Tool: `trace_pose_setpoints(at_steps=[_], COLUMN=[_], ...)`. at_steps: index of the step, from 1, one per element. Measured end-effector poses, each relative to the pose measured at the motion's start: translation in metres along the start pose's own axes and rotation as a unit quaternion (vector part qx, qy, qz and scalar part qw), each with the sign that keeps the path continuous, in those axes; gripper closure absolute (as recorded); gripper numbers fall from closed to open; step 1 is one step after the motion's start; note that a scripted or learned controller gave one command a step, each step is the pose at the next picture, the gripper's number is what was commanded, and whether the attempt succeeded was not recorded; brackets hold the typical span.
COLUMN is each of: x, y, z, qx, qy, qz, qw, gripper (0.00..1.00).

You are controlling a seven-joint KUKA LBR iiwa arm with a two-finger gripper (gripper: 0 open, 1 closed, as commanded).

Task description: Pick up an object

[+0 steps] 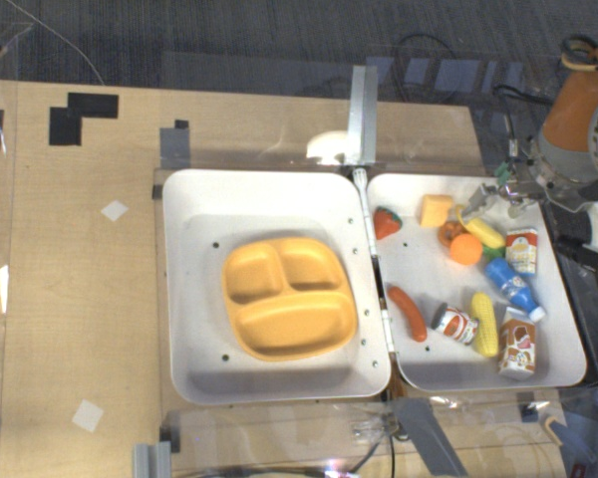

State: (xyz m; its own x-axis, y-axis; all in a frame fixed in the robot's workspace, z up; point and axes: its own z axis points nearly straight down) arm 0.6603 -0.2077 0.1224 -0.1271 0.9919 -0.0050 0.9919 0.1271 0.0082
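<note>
Hovering at the upper right corner of the right bin (568, 366), the pincer (506, 189) hangs from the grey arm with its orange band, at the bin's far rim. Whether it is released or clenched cannot be told at this size; nothing is seen caught in it.

Objects to pick lie crowded just below and to the left of the pincer. Nearest is a yellow banana-like piece (481, 232), with an orange ball (465, 250) touching it on the side away from the pincer. A yellow block (437, 210) sits further left, and a red pepper-like toy (387, 223) beyond that, near the divider. Below the pincer lie a small white carton (521, 250), a blue bottle (508, 285), a corn cob (484, 324), a small can (456, 324), a red sausage (409, 313) and a brown carton (517, 348). Far to the left, the left bin (189, 366) holds an orange divided tray (289, 297).

Risk, as I judge it: the nearest pieces touch, so a descent could land between them and nudge them apart, or the round ball could roll off. Coming down so close to the rim could also strike the bin wall.
</note>
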Motion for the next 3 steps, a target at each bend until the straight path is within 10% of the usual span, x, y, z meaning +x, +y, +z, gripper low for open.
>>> trace_pose_setpoints(at_steps=[1,2,3], x=[0.008,0.042,0.049], y=[-0.047,0.013,0.004], z=[0.034,0.036,0.035], qx=[0.0,0.006,0.004], qy=[0.001,0.0,-0.001], qz=[-0.146,-0.149,-0.286], qw=[0.9894,0.9887,0.9581], gripper=[0.0,0.0,0.0])
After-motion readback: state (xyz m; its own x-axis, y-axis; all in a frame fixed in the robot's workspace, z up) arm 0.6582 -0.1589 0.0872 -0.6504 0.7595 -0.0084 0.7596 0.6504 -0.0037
